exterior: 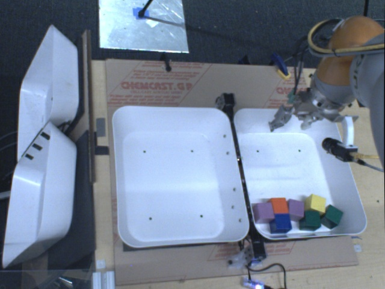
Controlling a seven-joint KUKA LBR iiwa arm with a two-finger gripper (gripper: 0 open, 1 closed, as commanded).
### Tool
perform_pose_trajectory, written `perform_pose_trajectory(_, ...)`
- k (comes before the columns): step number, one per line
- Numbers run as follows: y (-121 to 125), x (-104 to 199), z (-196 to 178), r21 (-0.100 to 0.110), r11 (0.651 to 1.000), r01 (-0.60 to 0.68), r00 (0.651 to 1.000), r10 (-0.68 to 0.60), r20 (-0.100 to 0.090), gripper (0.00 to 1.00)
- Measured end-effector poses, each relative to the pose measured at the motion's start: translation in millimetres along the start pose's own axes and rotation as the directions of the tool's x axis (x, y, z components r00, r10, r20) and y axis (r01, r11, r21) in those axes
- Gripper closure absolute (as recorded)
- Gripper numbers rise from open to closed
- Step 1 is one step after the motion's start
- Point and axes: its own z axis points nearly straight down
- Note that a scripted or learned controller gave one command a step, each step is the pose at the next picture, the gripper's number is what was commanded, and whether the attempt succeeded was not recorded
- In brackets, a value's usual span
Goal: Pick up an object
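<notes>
A fixed overhead camera looks down at a slant on two shallow white bins set side by side on a bench. The left bin (pixel 174 173) has bare white floor. The right bin (pixel 289 161) holds a tight cluster of small coloured blocks (pixel 295 214) crowded along its near wall, at the bottom of the view: two purple, one orange, one blue, one yellow and two dark green, most of them touching a neighbour. The grey arm with its orange band reaches in from the right, and its gripper (pixel 295 118) hangs over the far edge of the right bin, at the top of that bin in the view. Its two fingers are spread apart and hold nothing; one fingertip (pixel 278 123) points toward the bin's far left corner. The relation that matters is this: the blocks lie well apart from the fingers, across the whole bare floor of the right bin, toward the camera and slightly to the right. By my judgement the coming move needs travel along the bin toward its near wall, then a descent. The blocks are roughly cubic, so no long axis favours one finger angle, but their crowding leaves little room for fingers between them.
</notes>
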Motion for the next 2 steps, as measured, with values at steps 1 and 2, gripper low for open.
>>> perform_pose_trajectory(1, 3.6, 8.8, 56.0, 0.001, 1.000, 0.000, 1.000, 0.000, 0.000, 0.00)
perform_pose_trajectory(2, 3.8, 9.1, 73.9, -0.002, 1.000, 0.000, 1.000, 0.000, 0.000, 0.00)
